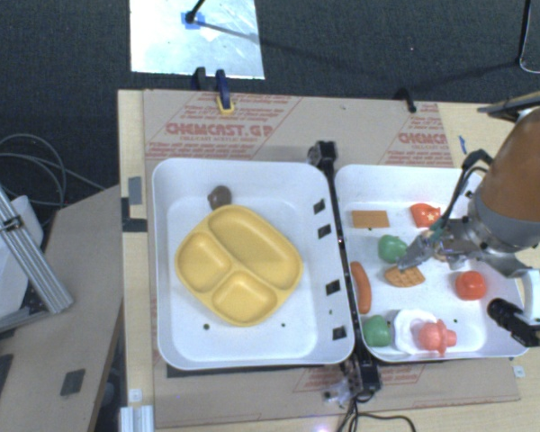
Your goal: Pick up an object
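Dark carpet surrounds the bench (252,120) with two white bins. Nearest in the right bin (382,183) lie a pink toy (433,335) and a green piece (376,329). Further back, the gripper (414,256) hangs over an orange cookie (404,276); how wide it stands, I cannot tell. The left bin (175,331) carries a yellow divided plate (238,264).

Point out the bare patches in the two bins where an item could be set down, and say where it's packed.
Left bin: bare floor rings the yellow divided plate, widest along the right side and near edge; a small brown object sits above the plate. Right bin: crowded. The cracker, green piece, sausage and red ball surround the gripper; only its far strip is bare.
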Motion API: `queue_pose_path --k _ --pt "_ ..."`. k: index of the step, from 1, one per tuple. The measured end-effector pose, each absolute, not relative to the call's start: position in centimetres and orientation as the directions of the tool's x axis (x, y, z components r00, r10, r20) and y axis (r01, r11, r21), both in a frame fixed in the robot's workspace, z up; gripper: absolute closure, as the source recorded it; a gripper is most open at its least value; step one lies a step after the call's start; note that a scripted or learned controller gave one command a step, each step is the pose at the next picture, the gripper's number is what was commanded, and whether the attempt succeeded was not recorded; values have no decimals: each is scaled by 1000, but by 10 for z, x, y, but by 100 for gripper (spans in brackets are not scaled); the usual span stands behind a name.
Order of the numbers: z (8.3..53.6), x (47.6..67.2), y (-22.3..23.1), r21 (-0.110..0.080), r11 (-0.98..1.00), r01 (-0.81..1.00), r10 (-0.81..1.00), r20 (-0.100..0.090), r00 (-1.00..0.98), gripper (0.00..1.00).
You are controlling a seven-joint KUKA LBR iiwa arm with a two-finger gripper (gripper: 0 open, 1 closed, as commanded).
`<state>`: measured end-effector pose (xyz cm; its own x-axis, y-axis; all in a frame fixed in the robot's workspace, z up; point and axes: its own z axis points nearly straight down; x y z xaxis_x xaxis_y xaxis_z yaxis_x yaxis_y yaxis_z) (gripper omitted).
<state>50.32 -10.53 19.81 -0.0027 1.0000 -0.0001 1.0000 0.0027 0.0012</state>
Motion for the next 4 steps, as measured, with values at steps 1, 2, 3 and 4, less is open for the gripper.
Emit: queue_pose_path --k 1,2,3,4 --pt "177 529 -188 3 -4 1000 1000 -4 4 0" --pt "89 579 -164 25 8 1000 1000 -12 -8 0" --pt "87 645 -204 11 6 1000 1000 -3 -6 0" --pt "97 643 -203 8 7 1000 1000 -3 -7 100"
